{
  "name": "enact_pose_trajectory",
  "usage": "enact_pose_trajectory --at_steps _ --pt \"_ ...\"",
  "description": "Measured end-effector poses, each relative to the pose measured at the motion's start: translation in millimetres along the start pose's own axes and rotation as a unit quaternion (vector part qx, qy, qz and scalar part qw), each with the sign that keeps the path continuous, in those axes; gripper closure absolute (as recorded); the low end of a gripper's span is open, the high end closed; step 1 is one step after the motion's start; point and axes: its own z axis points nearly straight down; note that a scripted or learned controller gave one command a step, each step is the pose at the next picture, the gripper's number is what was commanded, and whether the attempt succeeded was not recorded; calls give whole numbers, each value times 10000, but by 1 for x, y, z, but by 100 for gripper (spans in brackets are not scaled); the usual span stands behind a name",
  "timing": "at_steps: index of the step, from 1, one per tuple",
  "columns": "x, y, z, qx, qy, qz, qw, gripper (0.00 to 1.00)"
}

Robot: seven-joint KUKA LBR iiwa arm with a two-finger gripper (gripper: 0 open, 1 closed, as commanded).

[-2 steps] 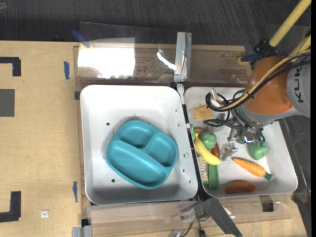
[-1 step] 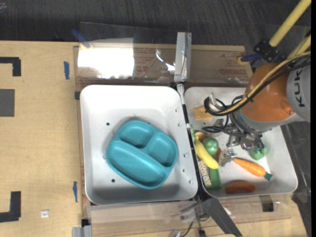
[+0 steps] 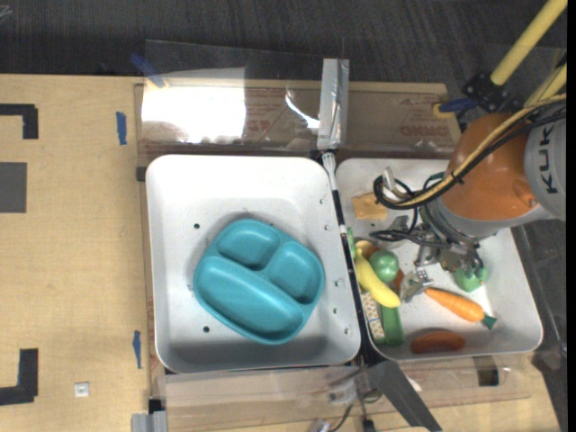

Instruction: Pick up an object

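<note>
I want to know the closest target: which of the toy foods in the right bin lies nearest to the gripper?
The carrot, orange with a green tip, lies just below the gripper. The banana and the red sausage lie farther off.

I'm seeing a divided plate [image 3: 259, 280] lying in the left bin [image 3: 171, 196]; toy food is crowding the right bin's [image 3: 526, 318] lower left, beneath the arm [image 3: 490, 174].

A teal divided plate [image 3: 259, 280] with three compartments lies tilted in the left white bin [image 3: 171, 196], near its middle. Behind both bins stands a clear plastic sheet [image 3: 234, 106] held by a strip of grey tape [image 3: 332, 102], with brown cardboard [image 3: 396, 120] behind it. To the left stretches a tan board [image 3: 67, 241] bearing black corner marks [image 3: 22, 120] and small bits of blue tape [image 3: 121, 127].
</note>
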Motion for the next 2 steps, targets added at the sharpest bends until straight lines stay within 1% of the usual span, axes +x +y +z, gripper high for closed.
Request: enact_pose_trajectory --at_steps 1,2 --pt "2 6 0 17 -8 276 9996 0" --pt "16 -7 0 4 -9 200 9998 0"
